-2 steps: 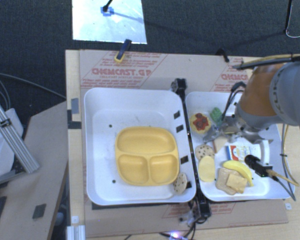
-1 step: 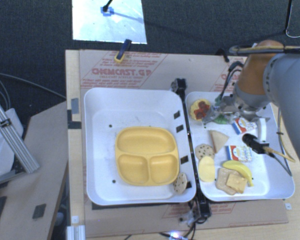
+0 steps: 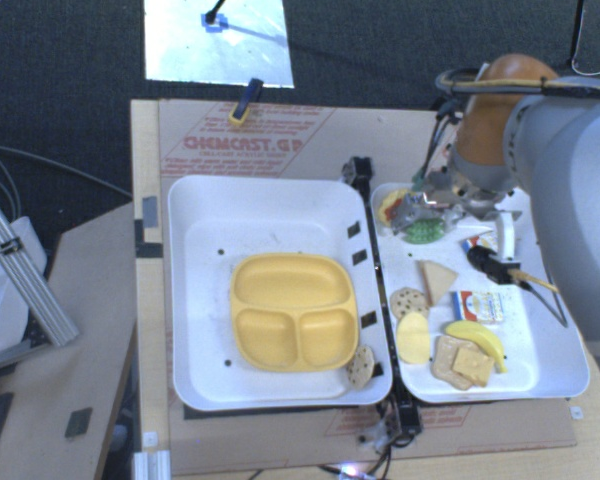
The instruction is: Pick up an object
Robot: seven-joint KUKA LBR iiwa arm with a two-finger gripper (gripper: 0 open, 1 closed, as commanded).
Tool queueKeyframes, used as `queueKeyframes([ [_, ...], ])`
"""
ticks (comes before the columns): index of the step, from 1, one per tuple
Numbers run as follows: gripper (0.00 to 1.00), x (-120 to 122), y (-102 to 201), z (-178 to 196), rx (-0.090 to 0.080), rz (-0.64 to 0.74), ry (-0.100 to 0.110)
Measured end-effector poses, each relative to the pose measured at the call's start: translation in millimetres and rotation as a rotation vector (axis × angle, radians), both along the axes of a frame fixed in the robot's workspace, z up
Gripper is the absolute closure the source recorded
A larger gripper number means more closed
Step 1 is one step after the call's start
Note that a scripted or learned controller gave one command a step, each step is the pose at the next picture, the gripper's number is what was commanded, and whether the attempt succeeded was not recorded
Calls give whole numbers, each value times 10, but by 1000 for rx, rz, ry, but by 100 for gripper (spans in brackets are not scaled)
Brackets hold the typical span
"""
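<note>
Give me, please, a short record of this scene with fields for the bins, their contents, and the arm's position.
left bin: holds a yellow divided tray; a cookie lies by the tray's near right corner
right bin: toy food, including a banana, a cheese wedge, a chocolate-chip cookie, toast slices, and a green item
arm: reaches in from the right, orange band above the wrist
gripper: low over the right bin's far left corner, by the green item
grasp: cannot tell
</note>
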State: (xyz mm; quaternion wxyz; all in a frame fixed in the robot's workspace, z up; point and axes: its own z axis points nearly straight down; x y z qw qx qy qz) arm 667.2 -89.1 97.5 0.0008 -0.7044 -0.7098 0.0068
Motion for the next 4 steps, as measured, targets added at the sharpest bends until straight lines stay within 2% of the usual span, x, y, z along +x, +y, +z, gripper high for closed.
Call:
queueKeyframes([
  [1,100,17,1,111,4,-3,-12],
  [2,0,13,-2,106,4,-2,-11],
  [3,0,-4,-16,-136,5,-3,-2],
  [4,100,16,-3,-18,6,-1,-11],
])
